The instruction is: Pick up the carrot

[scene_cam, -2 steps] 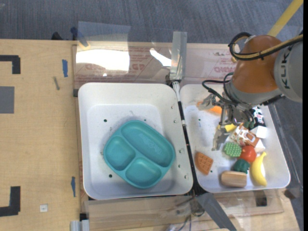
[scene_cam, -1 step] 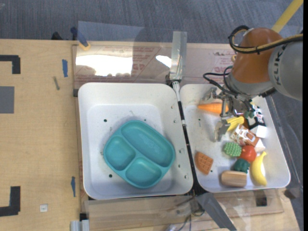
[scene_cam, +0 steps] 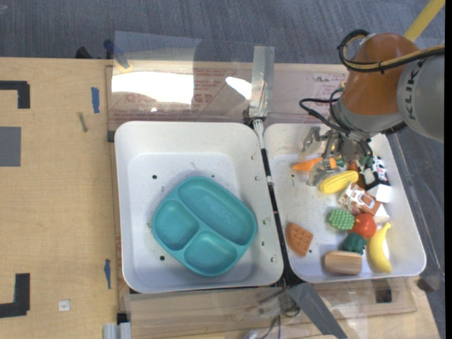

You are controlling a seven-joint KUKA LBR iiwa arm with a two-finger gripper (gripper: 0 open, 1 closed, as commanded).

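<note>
Camera view showed us two white bins side by side on the counter. The carrot lay in the right bin, up near the top left of the toy pile, a small orange piece lying flat. The claw hung just beside it, at about two o'clock from the carrot, low over the toys. We could not tell how wide the claw was open, and we saw nothing held in it.

We thought the step was to get the claw right over the carrot and then close on it. To do that well, we judged the claw needed to slide a little toward eight o'clock, so the carrot sat in the middle of it. The yellow corn lay very near, at four o'clock from the carrot, so the claw might bump it or grab it by mistake. We thought coming straight down and gripping across the thin side of the carrot would work best.

The left bin held a blue plate, well apart from all this.
</note>
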